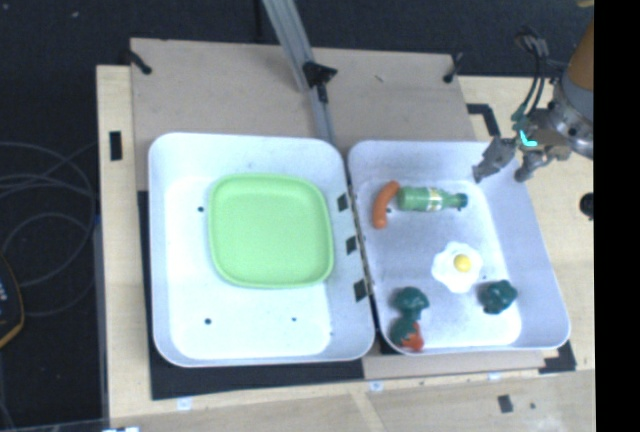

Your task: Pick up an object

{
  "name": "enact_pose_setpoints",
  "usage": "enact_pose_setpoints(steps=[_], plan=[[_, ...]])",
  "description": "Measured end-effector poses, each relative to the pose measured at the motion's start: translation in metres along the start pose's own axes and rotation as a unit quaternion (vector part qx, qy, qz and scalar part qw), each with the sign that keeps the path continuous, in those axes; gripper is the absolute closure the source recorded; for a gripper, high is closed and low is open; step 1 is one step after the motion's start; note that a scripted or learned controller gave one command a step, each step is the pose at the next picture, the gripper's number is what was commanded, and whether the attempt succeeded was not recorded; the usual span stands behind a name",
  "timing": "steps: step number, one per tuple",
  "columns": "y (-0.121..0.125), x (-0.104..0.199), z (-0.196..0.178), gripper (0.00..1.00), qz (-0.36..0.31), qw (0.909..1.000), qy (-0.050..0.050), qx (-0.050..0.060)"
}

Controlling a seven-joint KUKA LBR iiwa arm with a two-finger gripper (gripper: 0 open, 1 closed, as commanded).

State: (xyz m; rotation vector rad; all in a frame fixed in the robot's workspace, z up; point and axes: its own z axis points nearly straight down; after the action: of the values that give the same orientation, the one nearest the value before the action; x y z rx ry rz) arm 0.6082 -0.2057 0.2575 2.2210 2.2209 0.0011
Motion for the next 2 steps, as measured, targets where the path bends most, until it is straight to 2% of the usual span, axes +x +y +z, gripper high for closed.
enact_pose_setpoints(steps=[1,2], plan=[[0.000,0.000,0.000,0.00,0.000,1.0000,0.000,0.000],[0.000,0.003,0.062,0.00,0.000,1.0000,0.000,0.003]])
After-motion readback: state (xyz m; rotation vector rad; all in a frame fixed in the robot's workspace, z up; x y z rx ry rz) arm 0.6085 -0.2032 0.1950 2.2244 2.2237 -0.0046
